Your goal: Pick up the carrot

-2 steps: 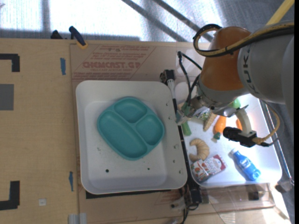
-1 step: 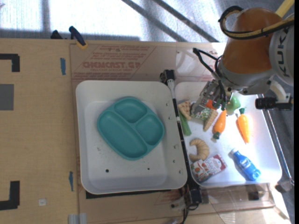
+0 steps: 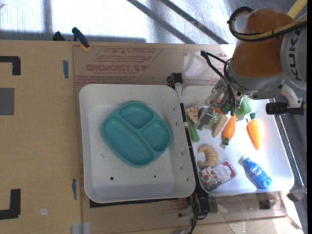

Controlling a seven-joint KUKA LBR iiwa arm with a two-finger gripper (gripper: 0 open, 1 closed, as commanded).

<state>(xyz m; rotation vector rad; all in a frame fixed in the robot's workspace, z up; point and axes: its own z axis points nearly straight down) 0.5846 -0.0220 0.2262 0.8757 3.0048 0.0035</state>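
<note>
Camera view looks down at a slant on a tabletop (image 3: 34, 145) bearing two shallow white bins side by side. Within the left bin (image 3: 92, 179) lies a teal divided plate (image 3: 136, 133) with three compartments, set at a tilt near the bin's middle. Over the right bin (image 3: 285, 172) hangs the grey arm with its orange band (image 3: 258, 30), and its end effector (image 3: 214, 112) sits low at the bin's upper left — whether it is clenched or released I cannot tell, since the parts blur together against the clutter beneath. Two carrots lie in this bin: one carrot (image 3: 253, 133) rests free toward the right, its green top pointing up the frame, well apart from the end effector; a second carrot (image 3: 229, 128) lies just beside the end effector, green end downward. Near them sit a yellowish wedge (image 3: 193, 113), a green pod (image 3: 193, 132) along the bin's left wall, a croissant (image 3: 208, 155), a red-and-white packet (image 3: 218, 174) and a blue bottle (image 3: 256, 172) — each lying apart on the bin floor.
</note>
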